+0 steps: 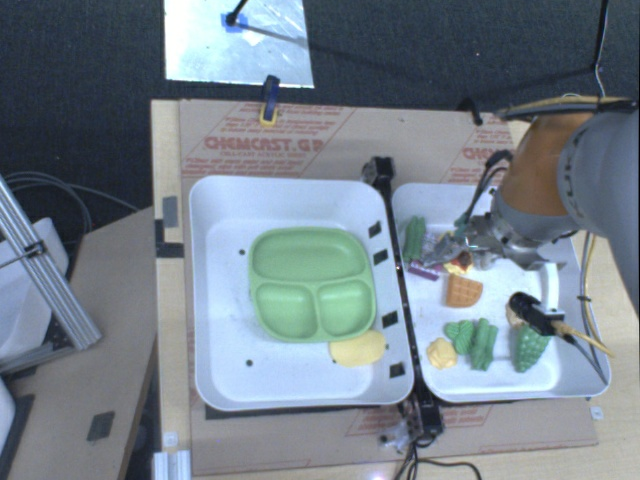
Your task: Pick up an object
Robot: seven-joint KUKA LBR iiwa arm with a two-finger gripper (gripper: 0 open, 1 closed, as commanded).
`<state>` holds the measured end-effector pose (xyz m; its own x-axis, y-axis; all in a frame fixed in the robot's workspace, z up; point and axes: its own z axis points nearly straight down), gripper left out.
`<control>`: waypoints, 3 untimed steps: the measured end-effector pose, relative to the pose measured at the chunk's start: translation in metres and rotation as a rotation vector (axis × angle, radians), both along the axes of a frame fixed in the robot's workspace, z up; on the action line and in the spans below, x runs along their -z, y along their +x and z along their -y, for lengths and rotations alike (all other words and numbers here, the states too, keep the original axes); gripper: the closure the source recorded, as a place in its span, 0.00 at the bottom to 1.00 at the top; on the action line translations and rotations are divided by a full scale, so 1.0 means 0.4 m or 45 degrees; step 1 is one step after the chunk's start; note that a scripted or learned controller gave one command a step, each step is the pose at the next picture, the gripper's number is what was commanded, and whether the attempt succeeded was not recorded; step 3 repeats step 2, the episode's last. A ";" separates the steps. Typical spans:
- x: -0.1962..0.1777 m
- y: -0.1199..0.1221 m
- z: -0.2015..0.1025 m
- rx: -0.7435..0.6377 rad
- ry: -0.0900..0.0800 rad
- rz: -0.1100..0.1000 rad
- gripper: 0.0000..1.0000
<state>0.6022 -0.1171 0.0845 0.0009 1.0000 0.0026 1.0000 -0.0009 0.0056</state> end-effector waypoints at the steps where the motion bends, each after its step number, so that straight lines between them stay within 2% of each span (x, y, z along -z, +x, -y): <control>1: -0.042 0.008 0.001 -0.004 -0.003 0.009 1.00; 2: -0.263 -0.027 -0.201 -0.015 -0.001 0.001 1.00; 3: -0.263 -0.027 -0.201 -0.015 -0.001 0.001 1.00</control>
